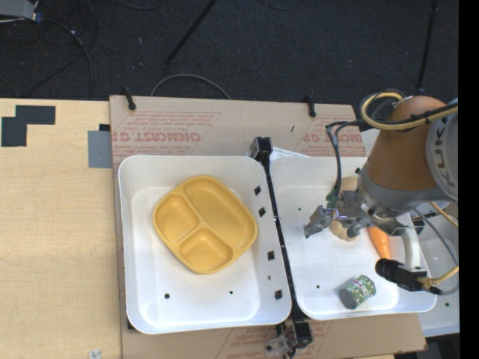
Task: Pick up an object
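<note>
My gripper [317,222] hangs low over the middle of the right bin [314,172], reaching in from the right under the orange-banded wrist. Just to its right lies a tan, roundish object [346,230], partly hidden by the gripper body. An orange carrot-like piece [379,241] lies beside that, further right. A small grey and green can [358,290] rests on its side near the bin's front right corner, apart from the gripper. I see nothing held in the gripper.
The left bin [142,275] holds a yellow divided plate [204,223] in its middle. A black divider [274,230] runs between the two bins. Bare white floor shows in the right bin's left and front-left parts.
</note>
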